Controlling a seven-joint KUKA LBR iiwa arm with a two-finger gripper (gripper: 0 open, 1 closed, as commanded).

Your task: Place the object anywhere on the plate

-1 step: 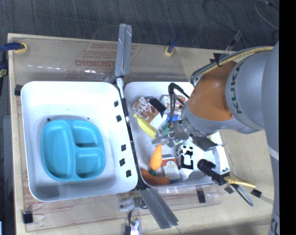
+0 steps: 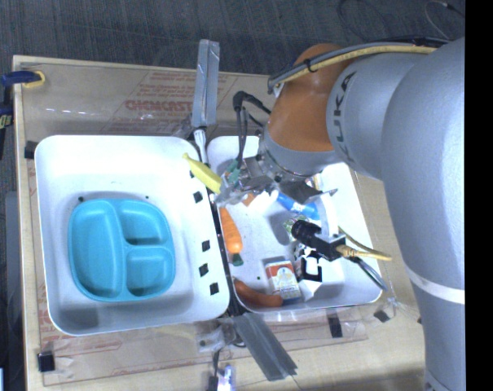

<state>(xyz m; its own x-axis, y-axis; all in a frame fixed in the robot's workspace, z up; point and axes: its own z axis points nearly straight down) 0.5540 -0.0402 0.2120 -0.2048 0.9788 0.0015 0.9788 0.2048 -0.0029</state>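
Two shallow white bins sit side by side. The left bin [image 2: 59,177] holds one turquoise plastic plate [image 2: 99,243] with three compartments. The right bin [image 2: 354,300] holds one orange carrot [image 2: 231,233], one brown sausage [image 2: 258,296], one small red-and-white box [image 2: 283,277] and one blue piece [image 2: 299,206]. One yellow strip [image 2: 202,173] lies across the rim between the bins. The gripper [image 2: 246,182] hangs just beside that strip, and I cannot tell whether it is clenched or released.
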